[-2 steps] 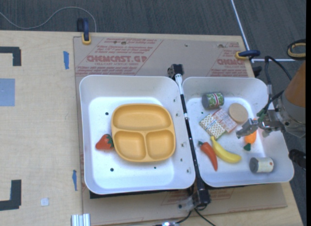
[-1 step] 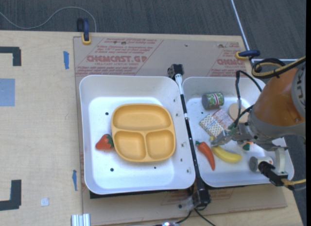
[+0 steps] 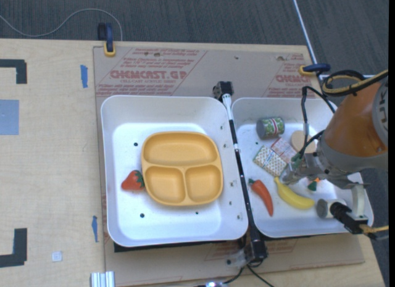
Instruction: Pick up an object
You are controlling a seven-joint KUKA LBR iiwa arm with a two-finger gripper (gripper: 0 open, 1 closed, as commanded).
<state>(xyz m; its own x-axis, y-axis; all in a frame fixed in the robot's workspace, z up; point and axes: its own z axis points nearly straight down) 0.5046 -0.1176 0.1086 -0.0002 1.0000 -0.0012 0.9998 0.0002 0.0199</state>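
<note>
My gripper (image 3: pixel 295 172) is low in the right bin (image 3: pixel 290 229), just above the upper end of a yellow banana (image 3: pixel 294 197) and beside a checkered packet (image 3: pixel 270 159). A red chili pepper (image 3: pixel 263 195) lies to the banana's left. A green can (image 3: pixel 270 126) lies on its side near the bin's far wall. A tan round object (image 3: pixel 299 140) sits partly hidden by the wrist. Nothing is visibly held.
The left bin (image 3: pixel 117 125) holds a yellow divided plate (image 3: pixel 182 167) and a strawberry (image 3: pixel 132 181) at its left side. A small grey object (image 3: pixel 322 207) lies near the right bin's near corner. The arm's orange band (image 3: pixel 358 125) covers that bin's right side.
</note>
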